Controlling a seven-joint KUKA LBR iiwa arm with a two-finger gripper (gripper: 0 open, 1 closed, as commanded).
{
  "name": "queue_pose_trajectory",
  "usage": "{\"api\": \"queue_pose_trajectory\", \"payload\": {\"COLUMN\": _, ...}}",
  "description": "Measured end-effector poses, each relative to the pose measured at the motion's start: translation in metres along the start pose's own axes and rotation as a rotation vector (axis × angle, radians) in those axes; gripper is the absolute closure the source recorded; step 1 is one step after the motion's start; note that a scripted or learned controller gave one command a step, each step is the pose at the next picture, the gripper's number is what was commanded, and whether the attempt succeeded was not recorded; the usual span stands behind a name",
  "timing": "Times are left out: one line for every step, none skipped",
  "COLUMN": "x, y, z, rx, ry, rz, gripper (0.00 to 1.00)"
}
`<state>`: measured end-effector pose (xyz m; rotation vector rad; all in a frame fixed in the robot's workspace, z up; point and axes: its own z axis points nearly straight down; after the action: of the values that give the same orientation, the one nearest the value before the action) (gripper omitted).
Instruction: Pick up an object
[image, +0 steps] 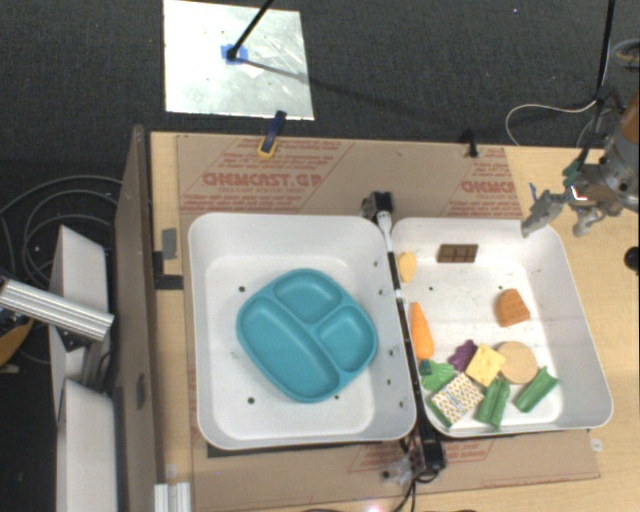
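Camera view: gripper hangs spread and empty above right bin's back right corner, while objs, e.g. carrot, crowd near front edge, so descent may pinch nothing or two.

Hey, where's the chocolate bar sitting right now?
The chocolate bar lies flat near the far edge of the right bin, apart from the other food, with the yellow piece to its left by the divider.

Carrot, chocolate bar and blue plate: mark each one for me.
Carrot (421, 331), camera view, middle of its orange body.
Chocolate bar (458, 254), camera view, centre of its top.
Blue plate (262, 330), camera view, bare floor of its long compartment.
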<state>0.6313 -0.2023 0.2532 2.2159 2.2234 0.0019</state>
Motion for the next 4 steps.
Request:
{"api": "queue_pose_trajectory", "payload": {"x": 0.008, "y": -0.016, "z": 0.089, "rx": 0.009, "ry": 0.003, "rz": 0.002, "gripper": 0.0}}
{"api": "queue_pose_trajectory", "payload": {"x": 0.011, "y": -0.045, "z": 0.172, "rx": 0.004, "ry": 0.002, "rz": 0.004, "gripper": 0.0}}
{"api": "queue_pose_trajectory", "payload": {"x": 0.01, "y": -0.042, "z": 0.157, "rx": -0.003, "ry": -0.001, "rz": 0.002, "gripper": 1.0}}
{"api": "queue_pose_trajectory", "payload": {"x": 0.058, "y": -0.015, "z": 0.168, "rx": -0.002, "ry": 0.002, "rz": -0.006, "gripper": 1.0}}
